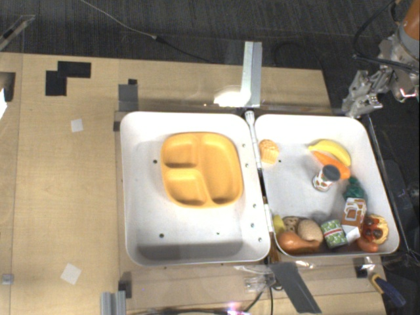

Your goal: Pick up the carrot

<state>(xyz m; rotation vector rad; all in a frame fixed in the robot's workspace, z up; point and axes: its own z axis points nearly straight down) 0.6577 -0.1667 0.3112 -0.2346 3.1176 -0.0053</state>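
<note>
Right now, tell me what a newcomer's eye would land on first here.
The yellow divided plate in the left bin stands out most. Next, the right bin with its banana, the carrot beside it, and toy foods crowded along its near edge. The gripper hangs outside the right bin's far corner.

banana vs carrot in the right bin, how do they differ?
The banana is yellow; the carrot is orange. The banana is thicker and lies nearer the bin's far wall; the carrot is slimmer, tucked along the banana's near side, partly covered by a small can. Both lie flat in the right bin, curved the same way.
</note>
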